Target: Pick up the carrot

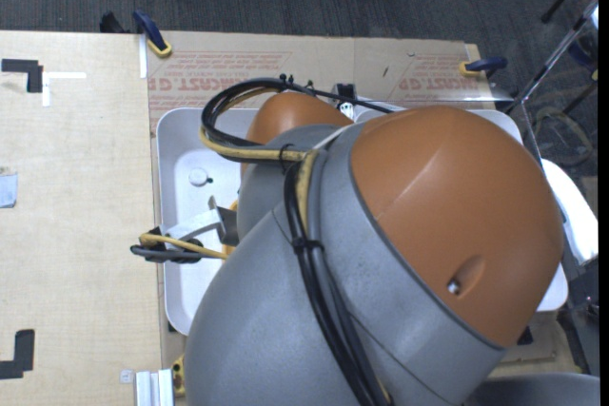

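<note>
My grey arm (pixel 314 299) with its orange domes (pixel 447 214) reaches across from the right and covers most of both white bins. A strip of the left bin (pixel 181 157) shows along its left side. A small metal part of the gripper (pixel 225 221) peeks out from the arm's left edge, low over that bin's floor. Whatever lies under the arm is hidden.
A small white round piece (pixel 198 177) lies on the left bin's floor. A black and yellow cable loop (pixel 164 247) juts out over the bin's left rim. Brown cardboard (pixel 285 71), held by two clamps (pixel 154 35), lies under the bins. Bare wooden bench (pixel 67 233) spreads to the left.
</note>
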`<state>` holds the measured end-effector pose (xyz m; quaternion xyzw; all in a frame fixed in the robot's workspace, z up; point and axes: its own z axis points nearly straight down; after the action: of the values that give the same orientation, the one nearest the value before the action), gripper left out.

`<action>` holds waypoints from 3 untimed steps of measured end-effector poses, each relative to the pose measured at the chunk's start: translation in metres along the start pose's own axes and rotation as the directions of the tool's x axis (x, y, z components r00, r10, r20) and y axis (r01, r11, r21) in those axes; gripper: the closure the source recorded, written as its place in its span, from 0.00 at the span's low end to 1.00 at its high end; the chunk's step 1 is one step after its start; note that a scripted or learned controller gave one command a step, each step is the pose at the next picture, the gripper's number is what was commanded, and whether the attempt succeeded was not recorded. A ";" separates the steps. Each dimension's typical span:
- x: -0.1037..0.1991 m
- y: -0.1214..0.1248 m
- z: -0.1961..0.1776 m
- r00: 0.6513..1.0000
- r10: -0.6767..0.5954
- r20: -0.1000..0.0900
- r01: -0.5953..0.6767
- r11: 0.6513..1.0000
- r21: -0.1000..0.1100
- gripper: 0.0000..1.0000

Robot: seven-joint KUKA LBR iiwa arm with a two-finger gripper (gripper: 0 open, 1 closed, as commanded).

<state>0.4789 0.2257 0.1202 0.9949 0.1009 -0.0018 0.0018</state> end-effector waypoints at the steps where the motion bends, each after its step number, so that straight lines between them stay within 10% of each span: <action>1: 0.001 0.002 -0.009 1.000 0.001 0.001 -0.001 1.000 -0.001 1.00; 2: 0.001 0.002 -0.009 1.000 0.002 0.001 -0.002 1.000 -0.001 0.00; 3: 0.000 0.008 0.024 1.000 -0.001 -0.013 0.001 1.000 0.007 0.00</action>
<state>0.4807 0.2176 0.0960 0.9948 0.1014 0.0043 -0.0021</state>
